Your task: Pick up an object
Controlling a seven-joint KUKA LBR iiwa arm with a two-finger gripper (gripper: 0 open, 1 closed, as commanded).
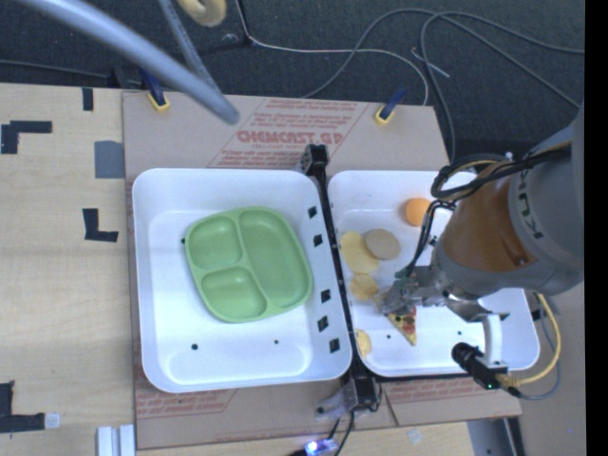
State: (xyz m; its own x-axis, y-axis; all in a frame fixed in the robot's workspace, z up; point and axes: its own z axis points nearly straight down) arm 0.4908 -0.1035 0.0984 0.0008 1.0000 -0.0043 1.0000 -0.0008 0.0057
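Pizza slice (pixel 407 328) lies near the right bin's (pixel 518 357) front edge, just below the gripper (pixel 399 297) — whose state I cannot tell — so descend squarely, straddling it before closing.

A wooden bench (pixel 57 283) carries a cardboard sheet (pixel 285 136); two white bins, left (pixel 157 331) and right (pixel 375 186), sit on it.
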